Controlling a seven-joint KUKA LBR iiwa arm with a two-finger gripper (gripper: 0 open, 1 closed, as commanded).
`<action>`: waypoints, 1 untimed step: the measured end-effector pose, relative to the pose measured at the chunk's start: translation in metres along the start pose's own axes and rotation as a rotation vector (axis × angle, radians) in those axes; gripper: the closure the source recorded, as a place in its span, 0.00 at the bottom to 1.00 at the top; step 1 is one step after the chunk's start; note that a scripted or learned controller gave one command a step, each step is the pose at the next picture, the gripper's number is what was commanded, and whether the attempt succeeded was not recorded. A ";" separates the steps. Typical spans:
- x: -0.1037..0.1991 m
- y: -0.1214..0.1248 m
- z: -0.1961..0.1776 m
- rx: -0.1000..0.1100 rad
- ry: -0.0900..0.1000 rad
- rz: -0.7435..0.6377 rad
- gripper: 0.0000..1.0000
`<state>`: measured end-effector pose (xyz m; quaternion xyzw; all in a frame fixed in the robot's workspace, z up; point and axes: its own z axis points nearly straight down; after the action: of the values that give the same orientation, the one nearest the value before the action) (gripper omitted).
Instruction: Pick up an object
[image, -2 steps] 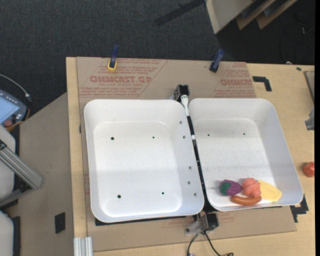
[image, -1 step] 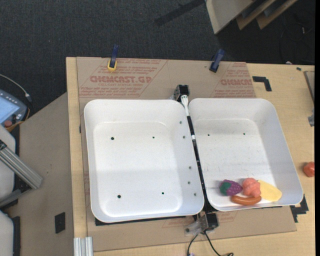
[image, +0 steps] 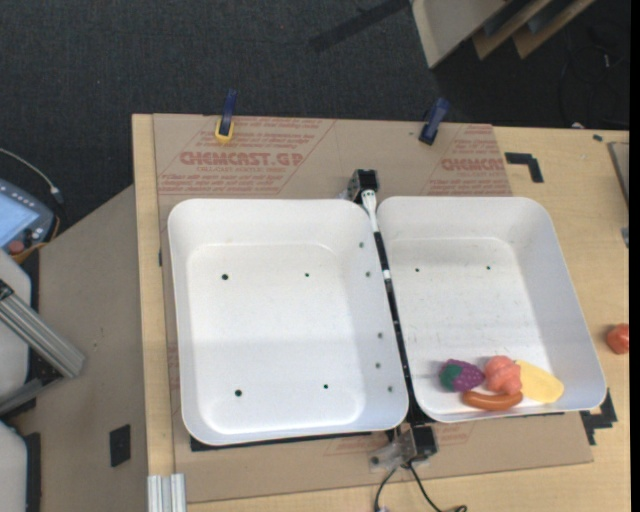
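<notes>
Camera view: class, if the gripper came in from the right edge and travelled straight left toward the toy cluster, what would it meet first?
Probably the right bin's rim if it travels low. Higher up, it would meet the yellow piece, the cluster's rightmost toy, before the pink toy. Height is unclear here.

Two white bins, left (image: 200, 300) and right (image: 560, 290), look like smooth moulded plastic, faint sheen, small dark holes in floors. Under them a brown board (image: 330, 150), matt, cardboard- or fibreboard-like, red print along its far edge. Bench top (image: 90, 290) pale wood-look, matt. Blue clamps at board's far edge, left (image: 228, 112) and right (image: 434, 120), glossy plastic look. In right bin's near-right corner: purple grape toy (image: 461, 375), bumpy, slightly shiny; orange-pink lumpy toy (image: 504, 373), matt; orange sausage-shaped toy (image: 491, 400), smooth, glossy; yellow flat piece (image: 543, 383), smooth plastic look. Floor beyond the bench (image: 120, 50) dark, rough, carpet-like.
</notes>
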<state>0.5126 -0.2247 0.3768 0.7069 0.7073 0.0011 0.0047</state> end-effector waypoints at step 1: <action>0.000 0.001 -0.011 -0.004 -0.003 0.000 1.00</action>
<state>0.5134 -0.2250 0.3874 0.7068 0.7074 0.0016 0.0073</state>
